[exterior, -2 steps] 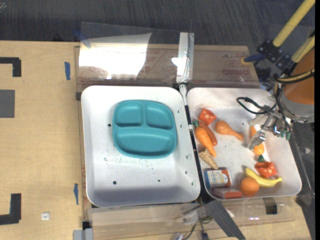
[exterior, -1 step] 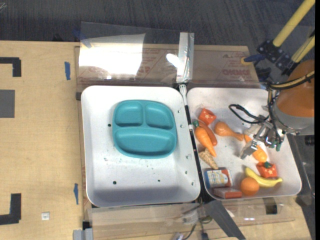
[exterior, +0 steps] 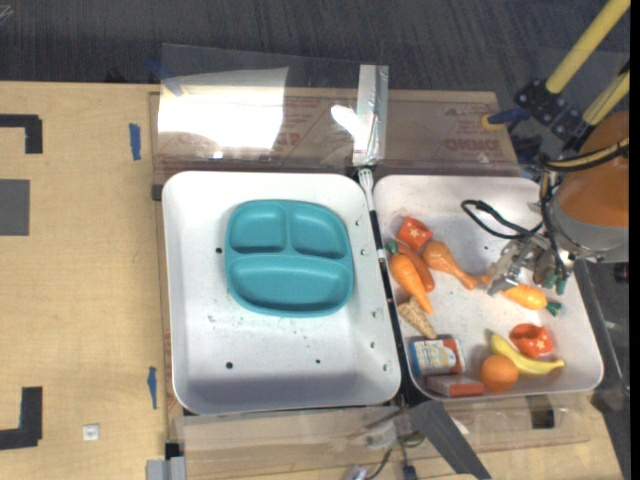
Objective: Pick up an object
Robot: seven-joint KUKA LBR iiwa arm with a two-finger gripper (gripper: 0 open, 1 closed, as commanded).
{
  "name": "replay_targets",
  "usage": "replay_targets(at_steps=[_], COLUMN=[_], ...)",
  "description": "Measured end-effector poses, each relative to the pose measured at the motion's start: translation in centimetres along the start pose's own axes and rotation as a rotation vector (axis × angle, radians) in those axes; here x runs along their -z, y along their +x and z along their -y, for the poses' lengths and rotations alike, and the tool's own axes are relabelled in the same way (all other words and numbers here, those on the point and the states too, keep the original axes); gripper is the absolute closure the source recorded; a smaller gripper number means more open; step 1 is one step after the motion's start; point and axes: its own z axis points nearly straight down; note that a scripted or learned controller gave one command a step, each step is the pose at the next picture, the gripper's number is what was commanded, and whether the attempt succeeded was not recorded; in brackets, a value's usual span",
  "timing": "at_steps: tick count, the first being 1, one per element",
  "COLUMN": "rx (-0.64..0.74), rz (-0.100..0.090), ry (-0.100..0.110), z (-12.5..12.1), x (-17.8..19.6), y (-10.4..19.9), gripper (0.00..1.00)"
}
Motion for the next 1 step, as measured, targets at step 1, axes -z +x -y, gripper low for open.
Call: replay_targets(at_steps=[1], rx=[0.015], rz=[-0.009], ry=[-0.003], z=[-8.18], x=[9.61], y=[-2.93], gripper=[1.0])
